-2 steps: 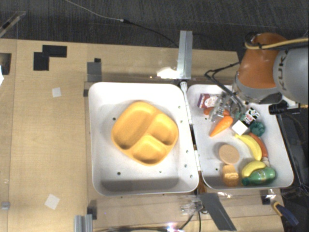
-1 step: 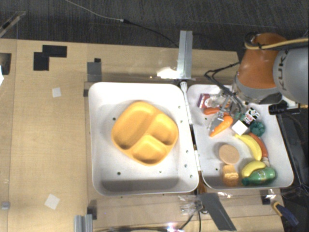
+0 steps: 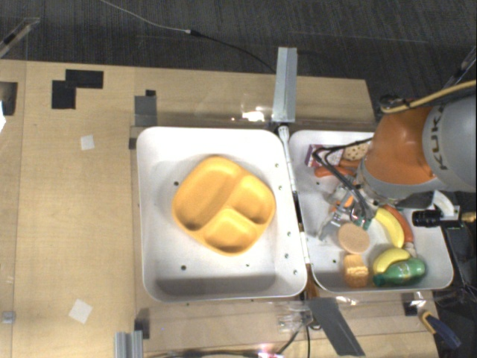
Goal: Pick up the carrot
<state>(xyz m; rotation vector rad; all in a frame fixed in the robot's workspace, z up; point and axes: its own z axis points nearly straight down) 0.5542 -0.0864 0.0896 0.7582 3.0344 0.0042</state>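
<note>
Far left of the frame, the bench [image 3: 67, 222] is showing bare pale wood w/ a few black marks up in the upper left corner. Moving right, the left bin [image 3: 160, 267] is sitting centre frame, and a yellow divided plate [image 3: 223, 203] is lying in the middle of it, three compartments, nothing in them.

Just right of that, a metal post [image 3: 285, 84] is standing at the top centre, above the seam btwn the two bins. Crossing the seam, the right bin [image 3: 317, 271] is holding a cluster of stuff. At its top edge a dark packet [image 3: 339, 155] is lying, partly under the arm. Below it the gripper [image 3: 344, 213] is hanging over the bin's left-centre area; fingers are looking a bit apart but it's too small and cluttered to call, can't tell if anything's btwn them.

Right below the gripper a tan round disc [image 3: 354, 239] is lying flat, and under that an orange lumpy item [image 3: 357, 273] is sitting near the bin's bottom edge. Further right, a banana [image 3: 390, 226] is lying at a slant, w/ the carrot [image 3: 403, 226], a reddish-orange sliver, peeking out just beside it on its right, lower right of frame, under the arm. Below them a second yellow piece [image 3: 390, 258] is resting on a green item [image 3: 402, 273].

Far right, the arm [image 3: 417, 151] is reaching in, orange band showing.
</note>
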